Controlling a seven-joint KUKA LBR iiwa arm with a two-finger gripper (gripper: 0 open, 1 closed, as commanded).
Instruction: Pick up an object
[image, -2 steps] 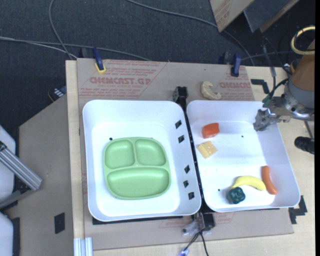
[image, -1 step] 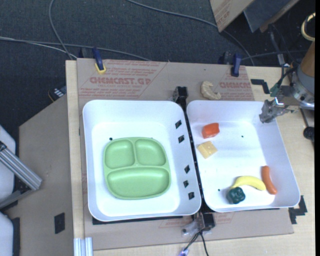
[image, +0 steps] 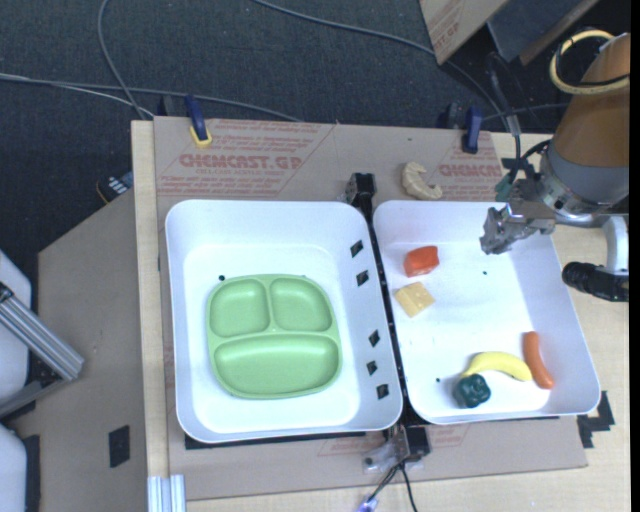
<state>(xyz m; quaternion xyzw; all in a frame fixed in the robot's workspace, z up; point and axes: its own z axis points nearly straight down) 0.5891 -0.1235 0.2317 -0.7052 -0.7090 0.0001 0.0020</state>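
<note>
In the right bin (image: 455, 225) lie an orange-red block (image: 421, 260), a pale yellow cheese-like block (image: 414, 298), a yellow banana (image: 501, 366), a dark green lump (image: 472, 390) and an orange sausage shape (image: 537, 359). My gripper (image: 497, 238) hangs over the bin's far right part, to the right of the orange-red block and apart from it. Nothing shows between its tips.
The left bin (image: 190, 250) holds a green divided plate (image: 273, 335). A beige toy piece (image: 420, 181) lies on the cardboard behind the right bin. Black clips sit along the seam between the bins. Blue clamps (image: 199, 126) hold the board's far edge.
</note>
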